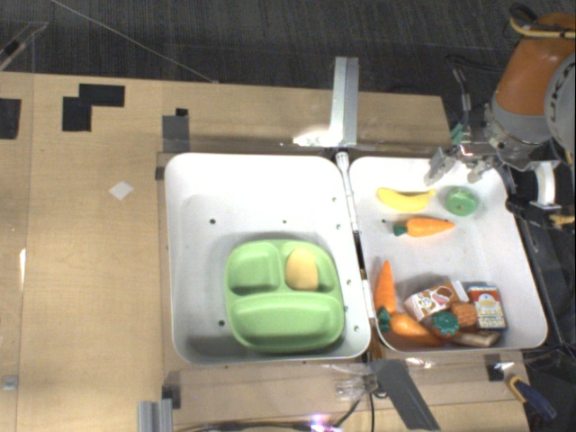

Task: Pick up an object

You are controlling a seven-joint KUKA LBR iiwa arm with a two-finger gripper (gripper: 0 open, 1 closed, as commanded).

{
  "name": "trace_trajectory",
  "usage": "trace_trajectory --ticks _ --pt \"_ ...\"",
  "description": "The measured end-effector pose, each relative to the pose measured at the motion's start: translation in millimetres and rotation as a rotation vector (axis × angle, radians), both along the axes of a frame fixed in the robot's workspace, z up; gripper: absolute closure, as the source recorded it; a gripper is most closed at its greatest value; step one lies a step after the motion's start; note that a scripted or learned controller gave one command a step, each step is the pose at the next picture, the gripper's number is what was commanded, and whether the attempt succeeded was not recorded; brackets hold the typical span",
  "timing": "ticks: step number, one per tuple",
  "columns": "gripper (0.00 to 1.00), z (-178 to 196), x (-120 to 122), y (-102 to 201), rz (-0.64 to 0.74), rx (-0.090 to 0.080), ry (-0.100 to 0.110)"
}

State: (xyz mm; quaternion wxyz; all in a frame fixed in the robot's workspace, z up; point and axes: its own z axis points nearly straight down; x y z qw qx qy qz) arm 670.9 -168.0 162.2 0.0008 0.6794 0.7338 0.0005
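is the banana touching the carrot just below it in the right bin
Apart. The camera view shows a strip of white bin floor between the banana and the carrot below it.

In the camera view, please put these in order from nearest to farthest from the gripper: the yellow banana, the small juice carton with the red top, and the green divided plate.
Measured from the gripper, at the right bin's far edge:
1. The yellow banana, in the right bin's far part, just left of the gripper.
2. The small juice carton with the red top, at the right bin's near end.
3. The green divided plate, in the left bin.
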Motion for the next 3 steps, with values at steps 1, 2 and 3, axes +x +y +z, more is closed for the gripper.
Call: trace_trajectory --ticks 1,2,3 --pt "0.0 -50.2 -6.4 -25.6 0.036 -0.002 -0.007" --pt "0.0 -74.0 -18.2 -35.4 -0.039 0.0 -0.006" --pt "1.0 -59.3 -14.7 -34.0 -0.033 -0.002 -0.016"
